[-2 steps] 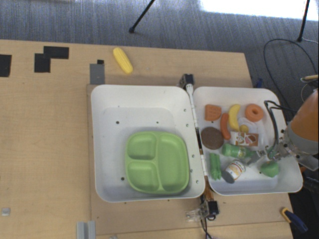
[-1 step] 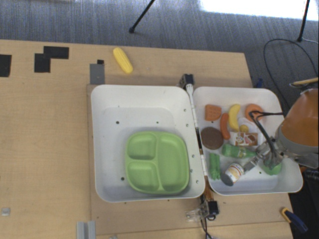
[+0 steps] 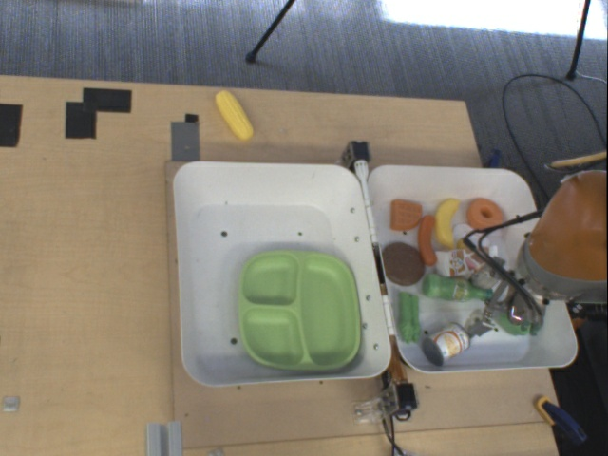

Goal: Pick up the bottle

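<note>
In right bin (image 3: 546, 354): green bottle (image 3: 456, 289), lying flat, label near cap.

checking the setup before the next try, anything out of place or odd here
Yes: a corn cob lies on the bench above the left bin, apart from the other food in the right bin, where the bottle lies flat.

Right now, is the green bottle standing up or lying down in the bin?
Lying down. The green bottle stretches lengthwise across the floor of the right bin, one end running under the pincer.
</note>
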Robot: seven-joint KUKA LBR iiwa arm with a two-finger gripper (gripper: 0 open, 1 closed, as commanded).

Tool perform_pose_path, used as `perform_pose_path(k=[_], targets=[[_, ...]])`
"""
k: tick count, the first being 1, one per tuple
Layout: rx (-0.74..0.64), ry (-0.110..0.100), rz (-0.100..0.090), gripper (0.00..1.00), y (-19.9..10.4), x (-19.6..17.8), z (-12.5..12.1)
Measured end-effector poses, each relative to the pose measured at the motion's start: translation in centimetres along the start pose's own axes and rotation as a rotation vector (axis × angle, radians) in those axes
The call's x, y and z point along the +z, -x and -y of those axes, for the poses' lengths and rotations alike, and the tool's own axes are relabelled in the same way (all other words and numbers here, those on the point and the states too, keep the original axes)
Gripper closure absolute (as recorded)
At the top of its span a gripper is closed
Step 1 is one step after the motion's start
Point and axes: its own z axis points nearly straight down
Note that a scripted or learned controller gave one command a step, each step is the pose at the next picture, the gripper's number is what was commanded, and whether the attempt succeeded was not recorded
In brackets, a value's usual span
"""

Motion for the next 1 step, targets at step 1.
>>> perform_pose_path(k=[1], targets=[[-0.16, 0.0, -0.006, 0.0, 0.73, 0.02, -6.45]])
